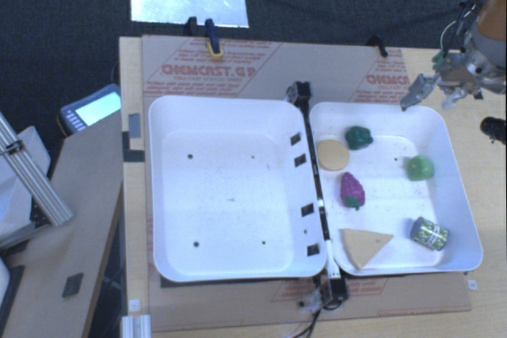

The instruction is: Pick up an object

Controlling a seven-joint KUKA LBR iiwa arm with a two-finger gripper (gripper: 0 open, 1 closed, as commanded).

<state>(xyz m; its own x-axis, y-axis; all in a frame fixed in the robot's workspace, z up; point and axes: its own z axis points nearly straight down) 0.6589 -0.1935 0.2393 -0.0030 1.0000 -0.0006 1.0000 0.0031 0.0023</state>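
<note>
The end effector (434,89) hangs with its fingers spread and nothing between them, above the far right corner of the right bin (453,140). The objects lie in that bin below it: a dark green lump (358,137) and a bright green ball (420,167) nearest, then a tan disc (333,154), a purple piece (352,190), a tan wedge (364,245) and a small can (428,233).
</note>
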